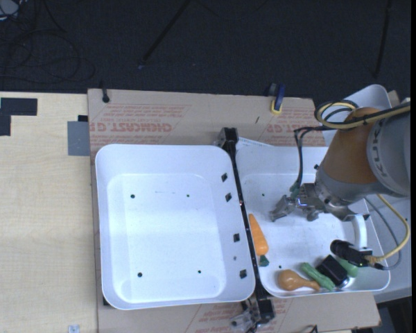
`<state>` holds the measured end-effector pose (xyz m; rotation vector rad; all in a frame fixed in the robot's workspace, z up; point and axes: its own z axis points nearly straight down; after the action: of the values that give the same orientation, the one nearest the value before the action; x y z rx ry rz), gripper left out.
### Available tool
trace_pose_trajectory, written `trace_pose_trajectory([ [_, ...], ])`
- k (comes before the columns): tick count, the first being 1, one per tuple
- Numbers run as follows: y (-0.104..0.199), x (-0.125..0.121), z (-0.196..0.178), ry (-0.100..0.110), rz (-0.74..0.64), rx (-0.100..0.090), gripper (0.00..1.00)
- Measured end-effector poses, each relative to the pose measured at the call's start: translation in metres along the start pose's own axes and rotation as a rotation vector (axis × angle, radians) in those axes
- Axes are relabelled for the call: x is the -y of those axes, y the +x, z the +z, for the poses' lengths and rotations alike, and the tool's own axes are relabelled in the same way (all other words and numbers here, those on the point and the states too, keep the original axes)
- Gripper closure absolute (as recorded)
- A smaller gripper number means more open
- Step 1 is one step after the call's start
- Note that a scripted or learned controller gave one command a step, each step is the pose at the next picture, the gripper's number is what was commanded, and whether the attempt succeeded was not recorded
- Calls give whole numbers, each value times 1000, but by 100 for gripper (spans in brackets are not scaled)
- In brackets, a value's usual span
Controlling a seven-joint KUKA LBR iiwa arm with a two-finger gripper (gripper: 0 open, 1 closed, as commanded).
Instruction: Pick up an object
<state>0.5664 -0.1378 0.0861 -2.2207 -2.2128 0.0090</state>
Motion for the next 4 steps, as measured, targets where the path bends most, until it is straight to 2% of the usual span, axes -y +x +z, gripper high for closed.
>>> trace_pose_trajectory([
  [1, 44, -68, -2, -11, -9, -1, 0],
  [2, -44, -23, -2, -3, 2, 2, 0],
  [3, 34, -72, -2, -10, -11, -2, 0],
  [4, 30, -70, -12, -5, -5, -1, 100],
])
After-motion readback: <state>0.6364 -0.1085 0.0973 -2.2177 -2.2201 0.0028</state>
